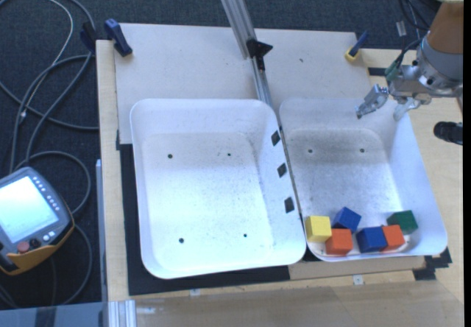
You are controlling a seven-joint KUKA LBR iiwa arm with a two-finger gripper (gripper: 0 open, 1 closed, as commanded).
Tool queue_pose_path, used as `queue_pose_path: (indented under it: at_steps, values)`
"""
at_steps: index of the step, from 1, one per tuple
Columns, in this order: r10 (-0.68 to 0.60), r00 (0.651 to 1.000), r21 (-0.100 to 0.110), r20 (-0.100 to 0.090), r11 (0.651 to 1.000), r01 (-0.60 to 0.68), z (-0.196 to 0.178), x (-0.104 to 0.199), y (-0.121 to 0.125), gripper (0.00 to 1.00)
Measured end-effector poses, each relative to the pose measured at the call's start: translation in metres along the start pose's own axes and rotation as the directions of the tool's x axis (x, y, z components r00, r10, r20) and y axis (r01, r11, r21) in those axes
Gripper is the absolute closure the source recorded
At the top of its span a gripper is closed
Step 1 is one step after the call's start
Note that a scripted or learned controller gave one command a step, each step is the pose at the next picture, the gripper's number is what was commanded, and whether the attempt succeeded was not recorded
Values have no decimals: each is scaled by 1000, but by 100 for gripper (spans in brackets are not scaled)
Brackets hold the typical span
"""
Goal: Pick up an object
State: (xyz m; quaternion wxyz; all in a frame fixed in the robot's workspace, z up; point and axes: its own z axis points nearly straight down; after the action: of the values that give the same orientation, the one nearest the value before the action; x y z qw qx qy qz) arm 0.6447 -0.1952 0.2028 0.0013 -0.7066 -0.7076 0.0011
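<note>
Several small blocks lie along the front edge of the right bin [353, 115]: a yellow block [319, 227], an orange block [339, 241], two blue blocks [347, 218] [372, 238], a second orange block [393, 236] and a green block [402, 221]. My gripper [383, 105] hangs over the bin's far right corner, well away from the blocks, open, with nothing between its fingers.
The left bin [147, 127] sits beside the right one. A slanted metal rail [234, 9] runs from the top down between the bins. Blue [118, 36] and yellow [356, 48] clamps hold the board's far corners. A pendant [29, 215] lies on the floor left.
</note>
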Motion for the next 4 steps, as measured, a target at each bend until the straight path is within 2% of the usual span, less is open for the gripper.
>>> queue_pose_path:
  at_steps: [1, 2, 3, 4]
  values:
    - [-2, 1000, 3, -2, 1000, 2, 97, 24, 34, 0]
    - [2, 1000, 5, -4, 1000, -2, 104, 56, -44, 0]
    - [4, 1000, -14, 5, 1000, -4, -27, -3, -42, 0]
    - [-3, 1000, 9, -6, 1000, 3, 85, 77, -91, 0]
